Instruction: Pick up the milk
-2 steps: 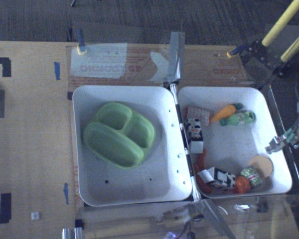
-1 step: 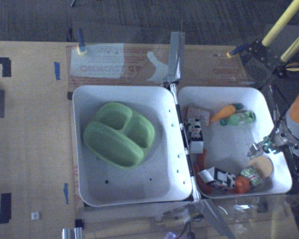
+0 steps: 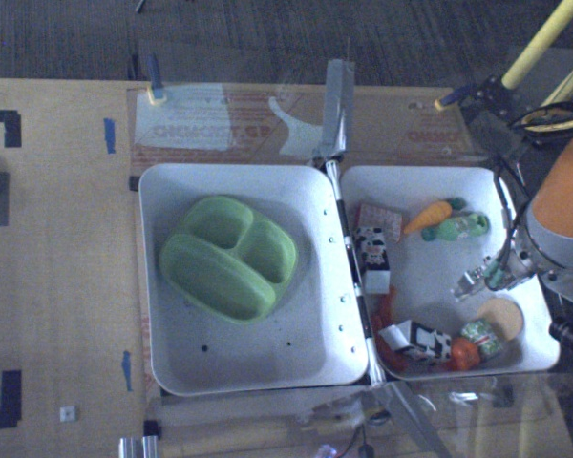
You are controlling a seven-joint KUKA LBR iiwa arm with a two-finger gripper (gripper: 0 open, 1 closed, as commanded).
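Observation:
A small white milk carton with black cow patches (image 3: 372, 255) lies against the left wall of the right bin (image 3: 415, 181). A second cow-patched carton (image 3: 423, 339) lies on its side near that bin's front edge. My gripper (image 3: 481, 278) hangs over the right part of the right bin, well to the right of the first carton and above and right of the second. It touches neither carton, and nothing shows held in it.
The right bin also holds a pink box (image 3: 379, 220), a carrot (image 3: 428, 217), a green bottle (image 3: 461, 226), red pieces (image 3: 386, 311), a tomato (image 3: 464, 353), a green can (image 3: 481, 334) and a tan disc (image 3: 505, 315). A green divided plate (image 3: 227, 256) lies in the left bin (image 3: 267, 356).

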